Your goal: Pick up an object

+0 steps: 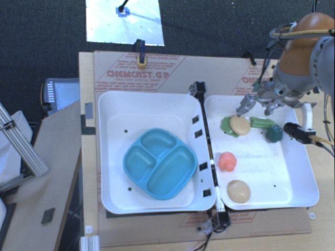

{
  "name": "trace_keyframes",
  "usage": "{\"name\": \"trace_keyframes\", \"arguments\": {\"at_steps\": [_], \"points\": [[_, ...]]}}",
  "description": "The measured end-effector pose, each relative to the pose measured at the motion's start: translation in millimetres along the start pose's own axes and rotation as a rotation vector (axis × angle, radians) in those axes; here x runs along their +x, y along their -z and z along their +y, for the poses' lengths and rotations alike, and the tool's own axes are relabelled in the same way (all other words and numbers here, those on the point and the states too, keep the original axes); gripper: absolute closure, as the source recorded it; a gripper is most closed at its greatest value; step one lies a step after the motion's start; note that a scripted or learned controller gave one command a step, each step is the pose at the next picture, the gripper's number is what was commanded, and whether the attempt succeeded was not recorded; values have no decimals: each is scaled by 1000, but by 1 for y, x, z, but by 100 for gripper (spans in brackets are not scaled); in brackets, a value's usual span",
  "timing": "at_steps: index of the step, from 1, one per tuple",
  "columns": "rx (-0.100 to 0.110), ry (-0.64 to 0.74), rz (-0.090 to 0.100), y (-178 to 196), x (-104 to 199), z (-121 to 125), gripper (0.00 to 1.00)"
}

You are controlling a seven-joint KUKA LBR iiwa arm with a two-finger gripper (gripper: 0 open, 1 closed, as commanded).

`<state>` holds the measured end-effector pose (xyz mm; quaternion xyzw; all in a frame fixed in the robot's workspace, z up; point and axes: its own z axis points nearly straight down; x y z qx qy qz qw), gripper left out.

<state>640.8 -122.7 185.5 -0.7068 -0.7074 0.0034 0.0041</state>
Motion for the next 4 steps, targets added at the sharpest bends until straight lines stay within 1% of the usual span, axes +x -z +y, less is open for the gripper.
{"name": "trace_keyframes", "arguments": {"at_steps": [1, 2, 3, 4], "points": [[-12, 2, -1, 7, 0, 3, 0], [-9, 5, -1, -38, 8, 3, 0], [-8, 1, -1, -86, 13, -5, 0], [-19, 1, -5, -98, 12, -2, 0]]}}
